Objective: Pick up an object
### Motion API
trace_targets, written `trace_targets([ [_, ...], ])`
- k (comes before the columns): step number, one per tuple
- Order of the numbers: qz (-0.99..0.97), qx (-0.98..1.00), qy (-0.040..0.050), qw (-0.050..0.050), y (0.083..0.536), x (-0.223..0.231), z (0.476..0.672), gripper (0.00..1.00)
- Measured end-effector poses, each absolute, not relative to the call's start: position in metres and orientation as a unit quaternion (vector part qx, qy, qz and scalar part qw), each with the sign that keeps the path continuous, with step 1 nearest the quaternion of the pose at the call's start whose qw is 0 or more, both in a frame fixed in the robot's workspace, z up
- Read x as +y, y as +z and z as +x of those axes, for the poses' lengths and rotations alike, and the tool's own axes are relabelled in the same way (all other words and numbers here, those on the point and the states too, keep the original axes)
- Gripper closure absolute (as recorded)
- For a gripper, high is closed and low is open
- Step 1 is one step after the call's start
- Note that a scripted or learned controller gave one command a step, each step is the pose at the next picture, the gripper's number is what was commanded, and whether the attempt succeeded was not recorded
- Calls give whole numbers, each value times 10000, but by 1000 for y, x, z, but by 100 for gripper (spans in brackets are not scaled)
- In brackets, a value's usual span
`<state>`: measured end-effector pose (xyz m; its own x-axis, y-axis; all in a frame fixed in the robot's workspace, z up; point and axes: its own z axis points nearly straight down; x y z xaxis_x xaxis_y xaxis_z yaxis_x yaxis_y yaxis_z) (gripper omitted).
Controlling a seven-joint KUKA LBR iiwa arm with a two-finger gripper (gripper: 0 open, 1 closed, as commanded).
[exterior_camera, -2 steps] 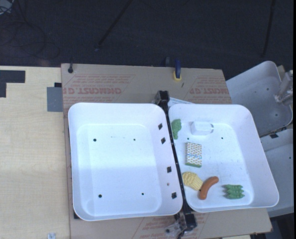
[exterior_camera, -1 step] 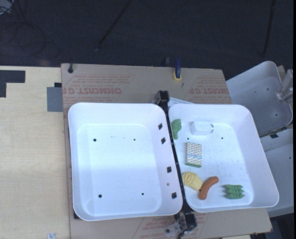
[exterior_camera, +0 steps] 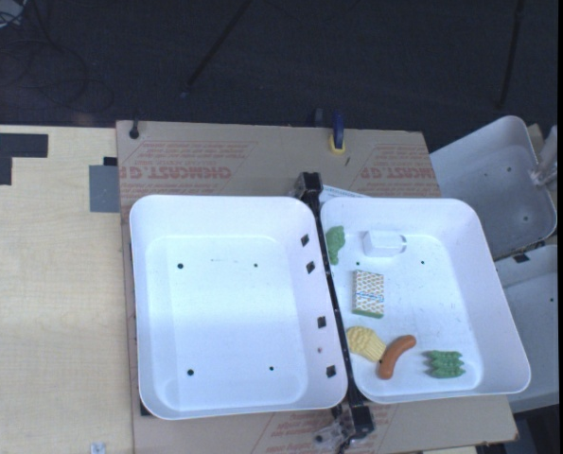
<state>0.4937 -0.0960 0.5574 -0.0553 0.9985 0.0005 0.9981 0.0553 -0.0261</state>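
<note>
mirrored red print on cardboard sheet (exterior_camera: 262, 164), unreadable patterned box (exterior_camera: 368, 293) in right bin (exterior_camera: 494, 282)

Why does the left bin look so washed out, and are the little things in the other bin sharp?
Camera view: bright light glares off the left bin's floor; the background is dark; the sausage and green beans in the right bin look soft, slightly blurred.

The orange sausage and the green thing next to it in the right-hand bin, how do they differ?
The orange sausage is one smooth, slightly curved piece, lying at a slant; the green pods look like a small bunch of bumpy pieces lying nearly level. The orange sausage sits beside the yellow corn piece, while the green pods lie nearer the right bin's outer wall. Both are small toy-like foods lying flat on the bin's floor.
</note>
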Motion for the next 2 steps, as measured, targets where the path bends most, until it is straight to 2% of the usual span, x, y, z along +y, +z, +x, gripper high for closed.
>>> trace_targets([
  [2, -6839, -7294, 106, 112, 576, -95, 495, 100],
])
